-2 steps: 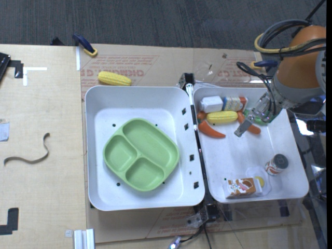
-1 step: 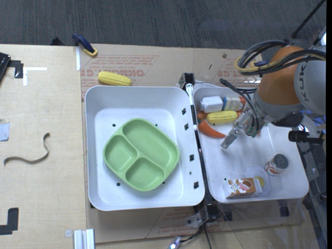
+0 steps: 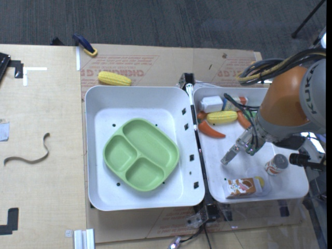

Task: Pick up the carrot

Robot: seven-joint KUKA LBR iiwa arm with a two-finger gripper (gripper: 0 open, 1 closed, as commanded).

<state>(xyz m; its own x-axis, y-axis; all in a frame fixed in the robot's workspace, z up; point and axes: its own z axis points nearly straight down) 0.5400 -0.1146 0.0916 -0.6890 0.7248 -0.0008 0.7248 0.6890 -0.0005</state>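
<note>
Camera view puts the claw (image 3: 232, 155) low over the bare floor of the right bin (image 3: 290, 191); whether it is open or closed I cannot tell, and nothing shows in its grip. Up and left of the claw lies the carrot (image 3: 210, 130), apart from it. Just beyond the carrot rests a corn cob (image 3: 222, 118). Farther left, the left bin (image 3: 98, 188) holds a green divided plate (image 3: 141, 154).
</note>
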